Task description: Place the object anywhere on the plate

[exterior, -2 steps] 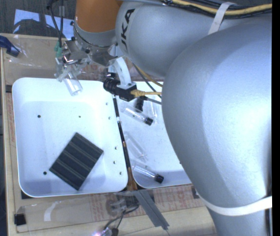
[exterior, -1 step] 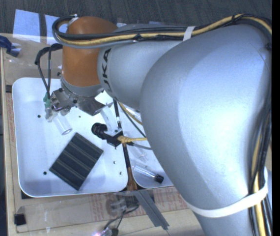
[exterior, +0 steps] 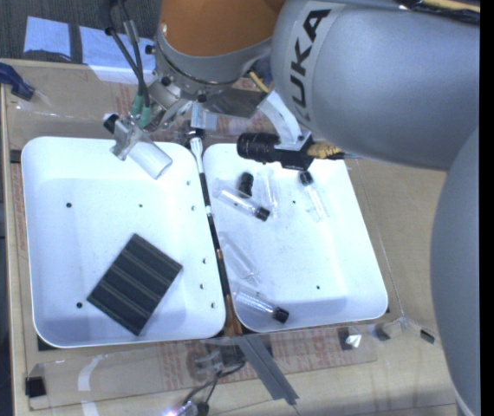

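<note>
The plate (exterior: pixel 134 282) is a dark, ribbed, square slab lying flat in the near half of the left bin (exterior: pixel 43 232). Several clear vials with black caps lie in the right bin (exterior: pixel 360 267): one vial (exterior: pixel 245 204) is near its far left, another vial (exterior: pixel 261 307) is at its near edge, and a third vial (exterior: pixel 314 199) is further right. My gripper (exterior: pixel 136 146) hangs over the far edge of the left bin, well beyond the plate. A pale, tilted cylinder (exterior: pixel 152 159) sits right at its tip; whether it is held is unclear.
A thin dark rod (exterior: pixel 211 224) runs along the seam between the two bins. A black cylinder (exterior: pixel 269 147) on the arm juts over the far edge of the right bin. The large grey arm covers the upper right. Cables (exterior: pixel 130 42) trail behind the left bin.
</note>
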Robot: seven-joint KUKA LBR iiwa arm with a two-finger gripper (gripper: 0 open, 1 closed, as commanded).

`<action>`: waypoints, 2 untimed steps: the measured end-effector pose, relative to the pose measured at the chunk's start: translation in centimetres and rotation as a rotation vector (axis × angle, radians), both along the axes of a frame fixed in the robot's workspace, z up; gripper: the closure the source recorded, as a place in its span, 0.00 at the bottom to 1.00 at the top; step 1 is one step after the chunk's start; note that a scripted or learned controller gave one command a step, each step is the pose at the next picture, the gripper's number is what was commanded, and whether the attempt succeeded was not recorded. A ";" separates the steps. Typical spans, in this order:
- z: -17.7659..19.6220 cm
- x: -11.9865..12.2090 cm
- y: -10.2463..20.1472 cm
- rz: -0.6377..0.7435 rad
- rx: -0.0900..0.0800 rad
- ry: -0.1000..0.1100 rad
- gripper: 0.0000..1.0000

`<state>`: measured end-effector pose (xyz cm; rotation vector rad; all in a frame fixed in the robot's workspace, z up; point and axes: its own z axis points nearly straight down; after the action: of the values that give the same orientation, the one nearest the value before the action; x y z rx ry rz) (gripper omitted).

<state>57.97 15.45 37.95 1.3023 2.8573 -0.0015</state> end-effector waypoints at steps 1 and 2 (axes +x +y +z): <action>-0.3 -10.3 -3.9 0.301 0.001 0.002 1.00; 4.3 -6.0 5.6 0.571 0.000 -0.002 1.00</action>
<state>51.99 21.10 42.25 0.4445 3.1069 0.0010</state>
